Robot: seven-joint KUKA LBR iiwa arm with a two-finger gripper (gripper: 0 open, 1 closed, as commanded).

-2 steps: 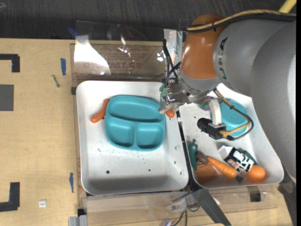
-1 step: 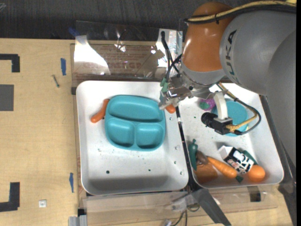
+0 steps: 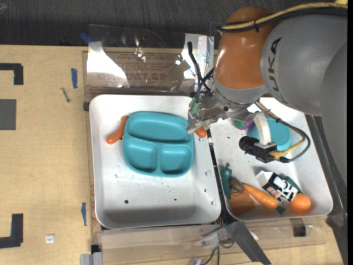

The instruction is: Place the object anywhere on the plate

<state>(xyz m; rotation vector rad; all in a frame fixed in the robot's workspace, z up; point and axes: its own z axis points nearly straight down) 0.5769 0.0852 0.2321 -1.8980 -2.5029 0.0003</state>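
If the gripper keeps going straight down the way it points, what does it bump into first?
Probably the right rim of the teal plate, or the wall between the two bins beside it. The gripper points down right at that edge, with something small and orange at its tip. Depth is hard to judge from above.

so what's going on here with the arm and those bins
A grey and orange arm reaches in over two white bins. Its gripper sits at the divide between them, by the right edge of the teal divided plate in the left bin. A small orange piece shows at the gripper's tip, just off the plate's rim; whether it is gripped is unclear. An orange item lies by the plate's left edge. The right bin holds a carrot and other toys.
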